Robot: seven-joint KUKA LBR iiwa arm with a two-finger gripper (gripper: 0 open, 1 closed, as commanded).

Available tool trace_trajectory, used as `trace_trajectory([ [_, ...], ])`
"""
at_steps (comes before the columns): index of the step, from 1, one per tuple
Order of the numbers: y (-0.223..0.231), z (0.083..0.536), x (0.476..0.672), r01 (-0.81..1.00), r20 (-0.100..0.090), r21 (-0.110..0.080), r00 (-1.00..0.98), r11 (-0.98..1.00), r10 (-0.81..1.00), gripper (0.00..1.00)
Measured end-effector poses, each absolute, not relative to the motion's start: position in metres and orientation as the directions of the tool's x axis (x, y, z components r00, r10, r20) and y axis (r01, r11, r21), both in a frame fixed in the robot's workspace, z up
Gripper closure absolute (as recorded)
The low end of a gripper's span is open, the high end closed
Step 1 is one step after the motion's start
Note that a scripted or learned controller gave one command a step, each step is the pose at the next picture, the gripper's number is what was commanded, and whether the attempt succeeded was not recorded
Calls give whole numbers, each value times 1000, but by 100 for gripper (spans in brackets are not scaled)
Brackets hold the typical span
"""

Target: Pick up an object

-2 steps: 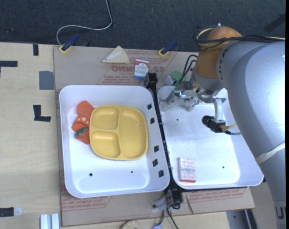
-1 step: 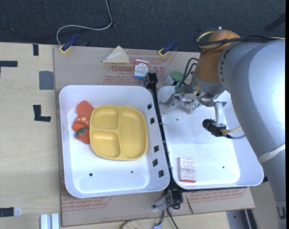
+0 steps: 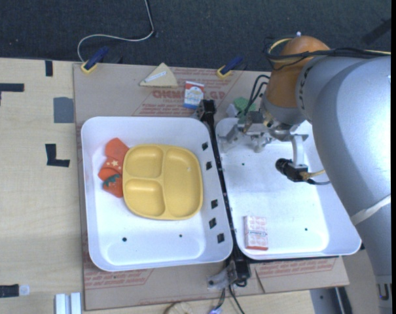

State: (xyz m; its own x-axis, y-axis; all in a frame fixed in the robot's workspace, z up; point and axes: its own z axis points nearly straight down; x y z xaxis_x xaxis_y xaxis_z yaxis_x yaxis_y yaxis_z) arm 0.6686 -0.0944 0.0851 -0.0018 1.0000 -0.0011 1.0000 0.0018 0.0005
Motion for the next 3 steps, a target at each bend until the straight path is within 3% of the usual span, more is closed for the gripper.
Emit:
trace_trajectory([
  [3, -94, 85, 668, 1000, -2, 0, -1, 1, 1000, 0],
])
